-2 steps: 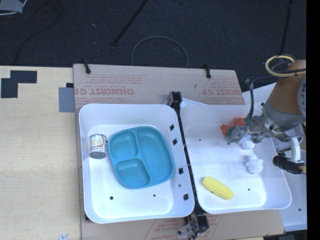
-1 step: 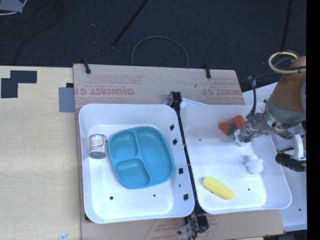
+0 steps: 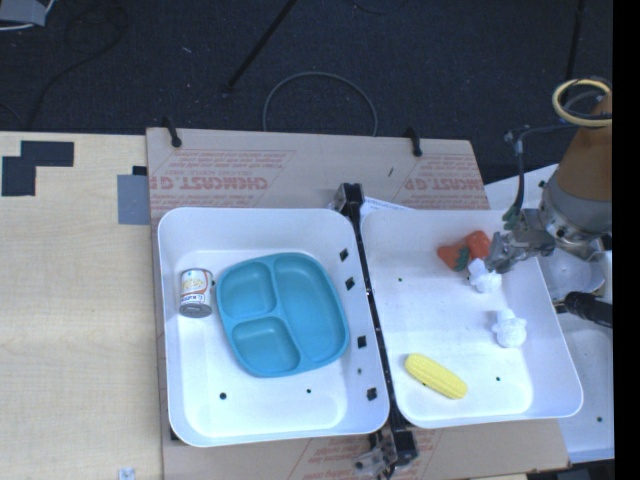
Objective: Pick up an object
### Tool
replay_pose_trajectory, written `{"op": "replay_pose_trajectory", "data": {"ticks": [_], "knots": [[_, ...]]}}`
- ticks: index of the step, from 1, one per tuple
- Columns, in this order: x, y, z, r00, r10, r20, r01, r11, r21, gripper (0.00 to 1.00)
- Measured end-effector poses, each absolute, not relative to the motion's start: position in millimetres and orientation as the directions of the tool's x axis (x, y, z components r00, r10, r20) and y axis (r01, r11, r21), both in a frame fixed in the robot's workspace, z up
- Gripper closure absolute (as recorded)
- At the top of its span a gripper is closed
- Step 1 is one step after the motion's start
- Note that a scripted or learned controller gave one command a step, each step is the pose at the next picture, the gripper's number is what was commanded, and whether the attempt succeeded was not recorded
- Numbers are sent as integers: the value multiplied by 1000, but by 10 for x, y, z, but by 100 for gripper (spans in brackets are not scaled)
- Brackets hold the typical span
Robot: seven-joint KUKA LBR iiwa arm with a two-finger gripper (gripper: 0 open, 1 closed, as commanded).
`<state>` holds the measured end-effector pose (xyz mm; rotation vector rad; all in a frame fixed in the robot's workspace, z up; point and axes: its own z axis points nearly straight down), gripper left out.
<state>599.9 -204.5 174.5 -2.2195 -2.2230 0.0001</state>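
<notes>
Reaching in from the right, the gripper (image 3: pixel 497 255) hangs low over the far right part of the right bin (image 3: pixel 430 398), close beside an orange and green toy that looks like a carrot (image 3: pixel 464 250) and right over a small white crumpled piece (image 3: pixel 485 280). Whether it is ready to close or already closed I cannot tell, and nothing can be seen held in it. A second white piece (image 3: pixel 509 329) lies nearer the bin's right wall, and a yellow corn cob (image 3: pixel 435 376) rests well apart toward the front. The left bin (image 3: pixel 190 388) holds a blue divided plate (image 3: pixel 281 313) with a small can (image 3: pixel 196 292) just beside its left edge. The main risk, as I judge it, is crowding: the carrot and the white piece sit so near each other that a descent between them could nudge one aside or pinch just an edge, which would slip free on lifting. The bin's wall nearby could also block the wrist.
</notes>
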Motion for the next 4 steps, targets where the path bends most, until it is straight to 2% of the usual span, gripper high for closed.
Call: {"op": "replay_pose_trajectory", "data": {"ticks": [2, 4], "knots": [[5990, -2071, 2606, -3, 1000, 0, 1000, 3, 0, 100], [5760, -942, 2563, -2, 1000, 1, 1000, 2, -4, 100]]}}
